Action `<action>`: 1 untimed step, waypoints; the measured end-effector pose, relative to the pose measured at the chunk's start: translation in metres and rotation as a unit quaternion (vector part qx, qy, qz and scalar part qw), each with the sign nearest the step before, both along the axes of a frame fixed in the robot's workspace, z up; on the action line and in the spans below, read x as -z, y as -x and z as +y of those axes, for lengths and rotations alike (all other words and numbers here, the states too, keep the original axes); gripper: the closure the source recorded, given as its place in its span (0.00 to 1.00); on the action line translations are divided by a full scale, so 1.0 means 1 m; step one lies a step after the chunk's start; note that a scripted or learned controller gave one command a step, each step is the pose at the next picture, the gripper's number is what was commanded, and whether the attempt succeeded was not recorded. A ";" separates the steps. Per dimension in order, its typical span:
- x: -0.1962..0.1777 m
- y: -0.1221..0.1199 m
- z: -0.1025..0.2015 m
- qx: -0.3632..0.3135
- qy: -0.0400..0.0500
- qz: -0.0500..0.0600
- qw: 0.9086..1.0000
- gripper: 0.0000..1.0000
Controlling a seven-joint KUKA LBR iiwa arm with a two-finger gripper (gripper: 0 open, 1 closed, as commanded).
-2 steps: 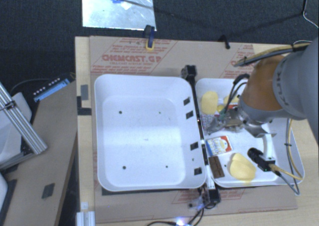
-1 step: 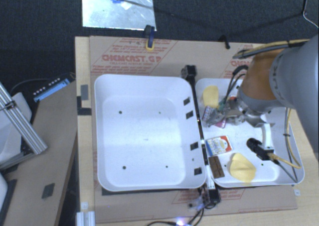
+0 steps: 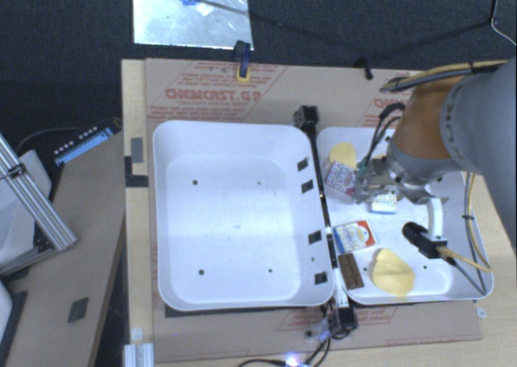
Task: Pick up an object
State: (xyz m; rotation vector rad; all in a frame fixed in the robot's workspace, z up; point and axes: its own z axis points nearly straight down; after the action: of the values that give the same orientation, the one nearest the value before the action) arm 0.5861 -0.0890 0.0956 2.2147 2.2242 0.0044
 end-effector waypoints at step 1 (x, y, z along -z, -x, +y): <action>-0.180 -0.051 0.066 -0.004 -0.001 -0.009 1.000 1.00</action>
State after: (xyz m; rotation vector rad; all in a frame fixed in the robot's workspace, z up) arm 0.6369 -0.0228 0.2758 2.1969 2.2245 0.0261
